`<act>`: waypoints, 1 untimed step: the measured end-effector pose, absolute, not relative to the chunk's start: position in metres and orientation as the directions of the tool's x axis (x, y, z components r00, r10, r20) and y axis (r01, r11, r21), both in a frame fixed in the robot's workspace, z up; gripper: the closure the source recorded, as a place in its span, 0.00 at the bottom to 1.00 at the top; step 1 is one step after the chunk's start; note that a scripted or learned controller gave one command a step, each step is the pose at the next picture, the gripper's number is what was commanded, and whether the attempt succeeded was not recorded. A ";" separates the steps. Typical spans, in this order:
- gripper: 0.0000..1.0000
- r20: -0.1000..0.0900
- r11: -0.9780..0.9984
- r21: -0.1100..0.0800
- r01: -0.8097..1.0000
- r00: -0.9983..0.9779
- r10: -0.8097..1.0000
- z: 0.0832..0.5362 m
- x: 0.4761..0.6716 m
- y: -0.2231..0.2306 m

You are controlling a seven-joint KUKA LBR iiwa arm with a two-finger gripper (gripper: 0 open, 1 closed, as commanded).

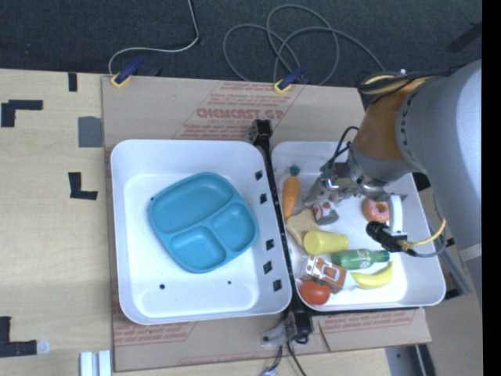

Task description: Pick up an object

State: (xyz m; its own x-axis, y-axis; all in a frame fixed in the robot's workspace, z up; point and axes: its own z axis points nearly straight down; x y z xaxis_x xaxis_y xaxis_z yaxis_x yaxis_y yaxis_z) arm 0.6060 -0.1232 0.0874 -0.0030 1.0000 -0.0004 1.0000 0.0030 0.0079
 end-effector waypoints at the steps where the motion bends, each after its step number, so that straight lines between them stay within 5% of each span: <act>1: 1.00 0.000 0.003 0.002 1.000 -0.003 1.000 0.185 0.598 -0.056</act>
